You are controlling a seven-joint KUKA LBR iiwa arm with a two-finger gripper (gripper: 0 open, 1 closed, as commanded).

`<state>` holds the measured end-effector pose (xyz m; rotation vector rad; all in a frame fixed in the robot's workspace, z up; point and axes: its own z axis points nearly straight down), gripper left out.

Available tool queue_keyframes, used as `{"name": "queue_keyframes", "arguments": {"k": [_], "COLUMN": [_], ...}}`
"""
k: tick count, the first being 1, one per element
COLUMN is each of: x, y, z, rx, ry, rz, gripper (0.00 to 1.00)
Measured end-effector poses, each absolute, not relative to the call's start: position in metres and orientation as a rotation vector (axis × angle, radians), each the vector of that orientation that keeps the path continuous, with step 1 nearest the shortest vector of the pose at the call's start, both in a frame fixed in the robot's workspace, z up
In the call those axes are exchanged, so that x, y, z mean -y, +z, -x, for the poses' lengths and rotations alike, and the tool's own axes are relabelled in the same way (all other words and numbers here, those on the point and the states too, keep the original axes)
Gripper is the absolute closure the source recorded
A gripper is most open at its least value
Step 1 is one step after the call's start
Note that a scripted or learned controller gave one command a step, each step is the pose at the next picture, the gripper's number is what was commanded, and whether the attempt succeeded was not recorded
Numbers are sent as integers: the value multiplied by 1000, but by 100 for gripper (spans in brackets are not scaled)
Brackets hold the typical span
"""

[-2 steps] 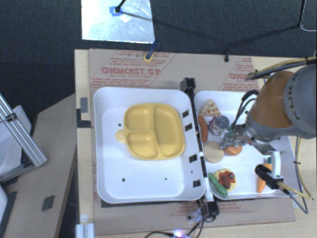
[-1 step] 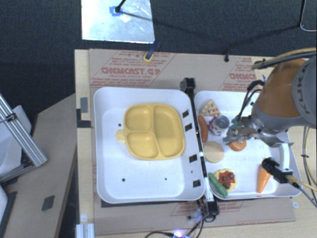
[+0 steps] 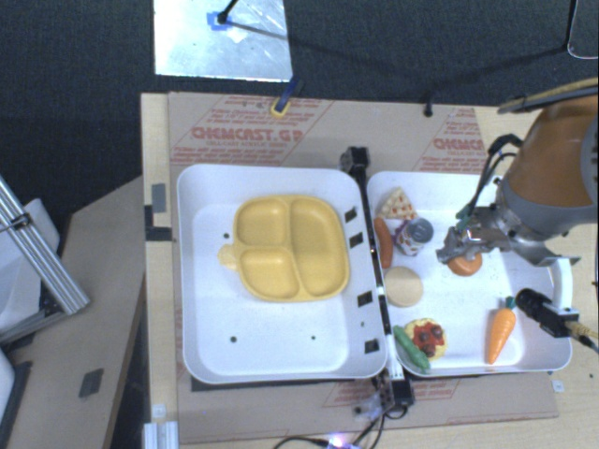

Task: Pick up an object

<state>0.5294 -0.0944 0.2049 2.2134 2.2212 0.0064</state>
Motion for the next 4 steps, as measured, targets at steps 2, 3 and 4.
{"name": "queue_keyframes", "arguments": {"k": [2, 3, 4], "x": [48, 3, -46], "y": [216, 209, 215], "z": [-565, -594, -613], "rx": [-2231, -2231, -2232], "ry": [6, 6, 7], "rz": [-2209, -2209, -2210], "gripper": [100, 100, 100]}}
